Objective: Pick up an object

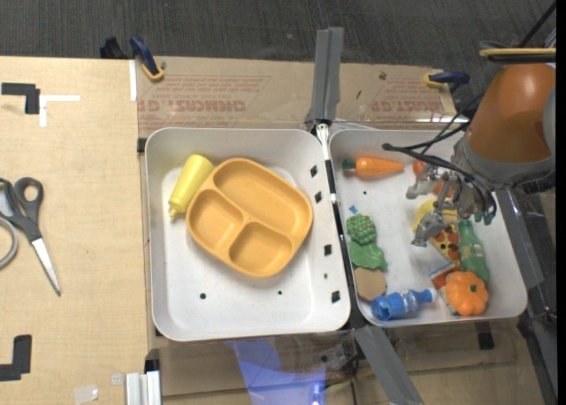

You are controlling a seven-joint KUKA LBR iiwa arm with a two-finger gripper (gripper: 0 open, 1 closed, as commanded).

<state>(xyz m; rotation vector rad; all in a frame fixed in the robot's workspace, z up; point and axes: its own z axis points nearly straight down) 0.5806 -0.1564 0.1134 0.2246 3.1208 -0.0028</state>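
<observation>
The fingers (422, 189) look spread rather than pressed together, two grey metal prongs hanging low in the right bin (393, 149), though the slant of the view makes this a reading and not a certainty. The gripper (424, 212) has a small yellow piece (430, 211) showing in the gap between the prongs. Whether the prongs touch it cannot be told, so nothing counts as held.

From the left: steel scissors (34, 226) lie on the pale wooden bench (80, 306). The left bin (168, 306) holds a smooth yellow bottle (188, 182), which leans against a glossy three-part orange plate (249, 215).

In the right bin, a knobbly green broccoli toy (361, 228) sits above a flat green leaf (369, 256) and a tan biscuit shape (370, 284). A blue bottle (400, 303) lies on its side near the front wall. A tapered carrot (378, 165) lies at the back, its long axis across the bin. A ribbed orange pumpkin (466, 292) sits at the front right corner.

The yellow piece looks nearest, lying straight under the gripper. A short descent and a squeeze would likely be what the next move calls for.
</observation>
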